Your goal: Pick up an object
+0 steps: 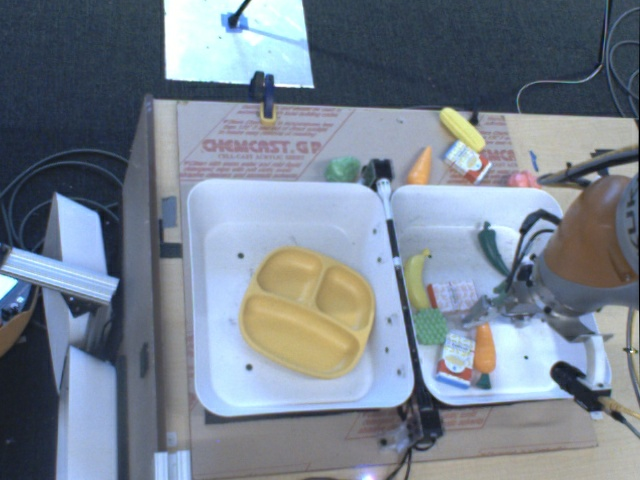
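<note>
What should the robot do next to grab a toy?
Probably lower the gripper a little onto the carrot, since it hangs just above the toys in the right bin with nothing seen between its tips.

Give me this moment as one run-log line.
arm: over right bin | gripper: low beside carrot and small carton | lifted: nothing seen | left bin: yellow tray

arm (590,253) in from 3 o'clock, over right bin (450,203) | gripper (480,311) low by carrot (484,348), carton (456,358), banana (416,278) | yellow tray (308,311) in left bin (215,268)
</note>
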Robot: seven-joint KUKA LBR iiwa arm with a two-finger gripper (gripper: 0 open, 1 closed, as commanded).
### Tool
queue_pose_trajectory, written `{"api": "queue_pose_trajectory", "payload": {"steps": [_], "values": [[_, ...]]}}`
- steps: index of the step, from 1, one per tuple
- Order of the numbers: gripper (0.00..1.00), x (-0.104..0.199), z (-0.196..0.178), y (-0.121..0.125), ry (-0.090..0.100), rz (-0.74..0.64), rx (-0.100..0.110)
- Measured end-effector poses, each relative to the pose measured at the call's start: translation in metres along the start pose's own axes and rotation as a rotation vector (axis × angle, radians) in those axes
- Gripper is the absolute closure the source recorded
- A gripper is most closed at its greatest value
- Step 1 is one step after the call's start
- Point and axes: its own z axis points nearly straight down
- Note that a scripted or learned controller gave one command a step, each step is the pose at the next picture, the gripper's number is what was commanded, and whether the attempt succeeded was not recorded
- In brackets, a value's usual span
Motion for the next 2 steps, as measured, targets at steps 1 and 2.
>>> {"api": "queue_pose_trajectory", "payload": {"steps": [1, 2], "values": [[1.00, 0.000, -0.014, 0.003, -0.001, -0.003, -0.006], [1.00, 0.092, -0.108, 0.035, 0.000, -0.015, -0.013]]}}
